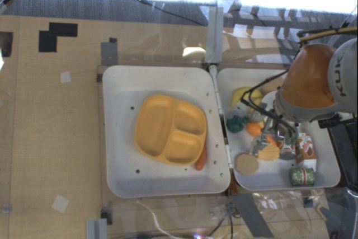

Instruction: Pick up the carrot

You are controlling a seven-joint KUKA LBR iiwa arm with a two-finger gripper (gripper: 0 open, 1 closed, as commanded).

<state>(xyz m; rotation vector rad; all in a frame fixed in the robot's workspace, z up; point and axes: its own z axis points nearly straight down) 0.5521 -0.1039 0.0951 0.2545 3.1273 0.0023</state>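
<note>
Broadly, a wooden bench (50, 137) bearing two white bins side by side, split by a shared wall. Next in size, the left bin (120, 176), then the right bin (330, 176), crowded with toy food.

Over the right bin, the grey arm (310, 84), reaching in from the right and hanging low above the clutter. Seemingly busy on the wrong side for this task.

In the left bin, a yellow divided tray (168, 129), lying flat and a little skewed.

Below the arm's wrist, the gripper (274, 140), down among the small items. Cannot tell whether spread or pressed together.

Then the target: the carrot (200, 161), in the left bin, tucked against the tray's lower right edge, near the dividing wall and well apart from the gripper. Probably awkward to grasp there, lying between tray rim and wall. Hence a likely need to cross the divider and come down in line with its length.

Smaller yet, in the right bin: a banana (243, 95), a round tan disc (246, 164), a green can (302, 176).
</note>
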